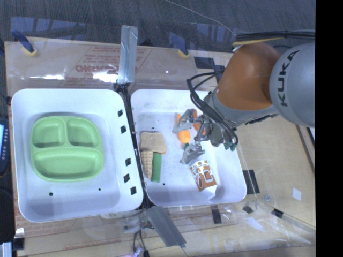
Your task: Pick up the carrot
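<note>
The carrot (185, 136) is a small orange piece lying in the right bin (228, 189), near its middle. My gripper (187, 138) hangs over it with the arm coming in from the right. One fingertip (183, 121) stands on the far side of the carrot and the other on the near side. The fingers are open, with a visible gap around the carrot. Part of the carrot is hidden under the gripper body.
In the right bin, a slice of toast (153, 142) and a green stick (157, 167) lie left of the gripper. A brown and white packet (203, 176) lies just in front of it. The left bin (24, 194) holds a green divided plate (67, 146).
</note>
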{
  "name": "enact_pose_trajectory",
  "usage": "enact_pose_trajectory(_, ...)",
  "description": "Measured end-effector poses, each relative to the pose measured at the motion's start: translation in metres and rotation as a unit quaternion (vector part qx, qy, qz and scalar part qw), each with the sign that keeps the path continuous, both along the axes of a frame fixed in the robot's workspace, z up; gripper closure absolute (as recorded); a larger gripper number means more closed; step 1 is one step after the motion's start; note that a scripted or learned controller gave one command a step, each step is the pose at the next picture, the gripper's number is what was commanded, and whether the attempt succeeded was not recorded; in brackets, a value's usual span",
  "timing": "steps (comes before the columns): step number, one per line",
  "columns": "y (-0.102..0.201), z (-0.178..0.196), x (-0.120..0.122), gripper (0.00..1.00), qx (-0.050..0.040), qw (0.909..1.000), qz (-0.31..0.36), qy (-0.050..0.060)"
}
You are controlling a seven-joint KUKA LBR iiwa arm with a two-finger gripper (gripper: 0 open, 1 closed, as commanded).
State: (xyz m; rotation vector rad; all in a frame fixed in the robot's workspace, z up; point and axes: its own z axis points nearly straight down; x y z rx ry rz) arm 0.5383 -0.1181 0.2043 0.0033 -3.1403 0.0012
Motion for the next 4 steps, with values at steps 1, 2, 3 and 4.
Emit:
enact_pose_trajectory(1,0.005,-0.104,0.092,0.0,0.0008,0.9954,-0.096,0.003)
enact_pose_trajectory(2,0.007,-0.088,0.096,1.0,0.0,0.9958,-0.092,-0.002)
enact_pose_trajectory(3,0.076,-0.009,0.091,1.0,0.001,0.9848,-0.174,-0.003)
enact_pose_trajectory(4,0.127,0.05,0.079,1.0,0.0006,1.0,0.001,-0.004)
